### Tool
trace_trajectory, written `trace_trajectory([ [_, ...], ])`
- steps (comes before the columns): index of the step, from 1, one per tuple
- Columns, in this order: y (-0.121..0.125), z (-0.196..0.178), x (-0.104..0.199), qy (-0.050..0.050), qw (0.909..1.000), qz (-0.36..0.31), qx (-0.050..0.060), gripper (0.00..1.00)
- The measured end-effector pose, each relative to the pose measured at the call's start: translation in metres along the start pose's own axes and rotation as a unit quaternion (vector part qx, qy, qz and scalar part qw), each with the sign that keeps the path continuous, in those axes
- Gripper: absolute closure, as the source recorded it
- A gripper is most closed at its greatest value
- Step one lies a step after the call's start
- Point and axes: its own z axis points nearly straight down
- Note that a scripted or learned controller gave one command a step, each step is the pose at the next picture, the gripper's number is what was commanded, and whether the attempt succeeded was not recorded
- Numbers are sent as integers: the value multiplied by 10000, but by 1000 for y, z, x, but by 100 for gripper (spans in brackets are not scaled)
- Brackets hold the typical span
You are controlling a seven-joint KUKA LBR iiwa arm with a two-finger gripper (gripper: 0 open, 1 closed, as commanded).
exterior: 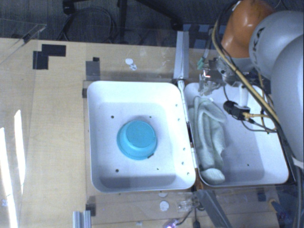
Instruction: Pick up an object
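Hand (207, 86) over grey sock (210, 137); blue bowl (137, 139) in left bin (102, 175).

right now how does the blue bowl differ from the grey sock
The blue bowl is round and rigid, lying mid-floor in the left bin; the grey sock is long and limp, stretched along the right bin's left wall. The gripper hangs by the sock's upper end, far from the bowl. Each lies alone in its white bin.
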Motion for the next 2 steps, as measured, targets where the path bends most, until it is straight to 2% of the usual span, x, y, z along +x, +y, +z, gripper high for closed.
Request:
trace_trajectory([
  [1,-7,105,-85,-4,9992,390,-35,100],
  [2,17,106,-61,5,9963,857,-28,100],
])
